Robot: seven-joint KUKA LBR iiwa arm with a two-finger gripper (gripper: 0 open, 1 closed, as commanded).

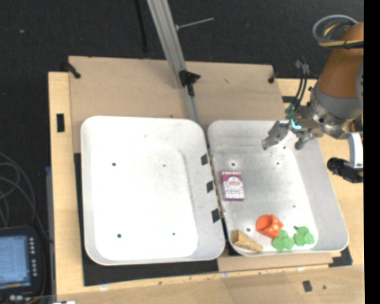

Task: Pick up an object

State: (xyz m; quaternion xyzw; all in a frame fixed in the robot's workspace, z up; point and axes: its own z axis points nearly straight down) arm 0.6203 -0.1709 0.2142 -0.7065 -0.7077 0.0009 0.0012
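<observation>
Because the arm reaches in from the right, the pincer (284,138) hangs above the far part of the right-hand bin (253,132), near that bin's far right corner, with bare white floor beneath it and nothing between its fingers. The two fingers look spread apart, one slanting toward the bin's middle and the other shorter beside it, so I judge it released and touching nothing, though the view is coarse. The things it could pick lie well apart from it, gathered toward the bin's near edge, probably because loose items slide and settle there. A small purple-and-white card packet (232,185) lies flat near the bin's left wall, about halfway along it. Along the near edge sit a tan wedge-shaped piece (246,240) by the near left corner, an orange-red rounded object (268,224) just beside it, and a green lumpy toy (292,239) toward the near right corner, the orange and green ones close to touching. The left-hand bin (145,189) carries only small dark specks. Both bins rest side by side on the desk (240,84). No grasp has begun; any pick calls for travel toward the near edge first.
</observation>
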